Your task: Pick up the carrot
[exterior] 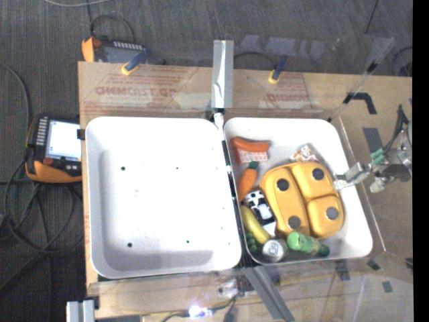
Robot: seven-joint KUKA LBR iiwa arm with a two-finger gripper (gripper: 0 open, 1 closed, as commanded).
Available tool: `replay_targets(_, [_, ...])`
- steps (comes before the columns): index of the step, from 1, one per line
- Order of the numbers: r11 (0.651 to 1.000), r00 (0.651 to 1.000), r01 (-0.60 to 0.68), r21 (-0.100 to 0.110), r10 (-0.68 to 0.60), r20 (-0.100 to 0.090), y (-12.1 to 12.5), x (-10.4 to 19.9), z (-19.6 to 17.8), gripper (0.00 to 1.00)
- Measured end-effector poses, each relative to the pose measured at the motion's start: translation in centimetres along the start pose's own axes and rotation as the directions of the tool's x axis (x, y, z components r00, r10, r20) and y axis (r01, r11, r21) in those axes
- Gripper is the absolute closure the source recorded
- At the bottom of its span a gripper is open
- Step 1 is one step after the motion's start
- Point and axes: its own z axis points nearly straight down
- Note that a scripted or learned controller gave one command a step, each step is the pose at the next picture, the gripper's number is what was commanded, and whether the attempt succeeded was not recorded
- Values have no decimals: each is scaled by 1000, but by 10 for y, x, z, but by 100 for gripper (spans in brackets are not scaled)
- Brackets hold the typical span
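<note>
In the right bin [348, 180], hard against the inner wall it shares with its neighbour, the carrot [248, 180] lies below an orange-and-white packet [249, 150] and just above a black-and-white die [255, 200]. A large yellow block [305, 198] crowds it from the bin's middle. The gripper [383, 173] sits outside the bin's far wall; whether it is spread or closed I cannot tell, and nothing is seen in it. The likely trouble: a descent fouling the wall or nudging neighbours, so the pinch slips.

A robotics lab: taped cardboard bench [167, 89], floor cables [13, 206], teach pendant [57, 149].
</note>
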Motion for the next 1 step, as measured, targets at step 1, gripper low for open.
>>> replay_targets(1, [1000, 1000, 8, 5, -8, -3, 2, 2, -6, 100])
